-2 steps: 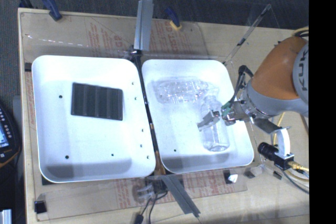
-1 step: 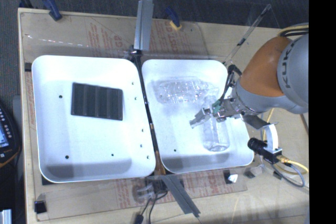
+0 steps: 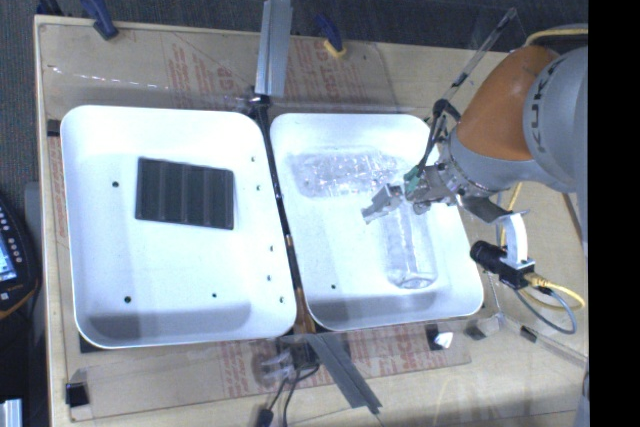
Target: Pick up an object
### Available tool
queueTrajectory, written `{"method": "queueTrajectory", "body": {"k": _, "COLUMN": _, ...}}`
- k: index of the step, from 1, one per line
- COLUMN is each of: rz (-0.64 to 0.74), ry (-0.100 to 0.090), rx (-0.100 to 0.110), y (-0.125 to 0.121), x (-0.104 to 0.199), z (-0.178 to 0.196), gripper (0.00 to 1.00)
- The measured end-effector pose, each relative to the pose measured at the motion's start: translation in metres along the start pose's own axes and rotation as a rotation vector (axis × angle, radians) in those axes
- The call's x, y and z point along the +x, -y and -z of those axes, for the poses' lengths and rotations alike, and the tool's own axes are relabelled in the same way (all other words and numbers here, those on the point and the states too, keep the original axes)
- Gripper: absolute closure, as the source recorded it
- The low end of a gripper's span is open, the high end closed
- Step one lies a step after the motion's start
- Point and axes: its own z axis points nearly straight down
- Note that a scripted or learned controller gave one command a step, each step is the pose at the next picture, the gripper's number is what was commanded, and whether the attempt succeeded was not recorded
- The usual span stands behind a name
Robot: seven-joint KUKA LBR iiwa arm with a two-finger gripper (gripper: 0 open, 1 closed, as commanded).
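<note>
Clear plastic bottles lie in the right bin (image 3: pixel 330 300): one (image 3: pixel 345 173) at upper left of the gripper (image 3: pixel 392 202), another (image 3: pixel 409 250) just below it. Whether the gripper is spread or closed, I cannot tell.

A robotics lab: a plywood bench (image 3: pixel 150 65) with blue clamps (image 3: pixel 98 12), two white bins (image 3: pixel 90 130), loose cables (image 3: pixel 555 300).
</note>
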Motion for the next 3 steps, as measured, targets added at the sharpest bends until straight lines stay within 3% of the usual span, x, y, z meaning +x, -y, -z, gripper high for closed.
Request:
{"method": "queueTrajectory", "body": {"k": 1, "rz": -0.075, "ry": 0.000, "rx": 0.001, "y": -0.023, "x": -0.002, "z": 0.019, "gripper": 0.00}}
{"method": "queueTrajectory", "body": {"k": 2, "rz": -0.075, "ry": 0.000, "rx": 0.001, "y": -0.023, "x": -0.002, "z": 0.019, "gripper": 0.00}}
{"method": "queueTrajectory", "body": {"k": 3, "rz": -0.196, "ry": 0.000, "rx": -0.002, "y": 0.045, "x": 0.004, "z": 0.095, "gripper": 0.00}}
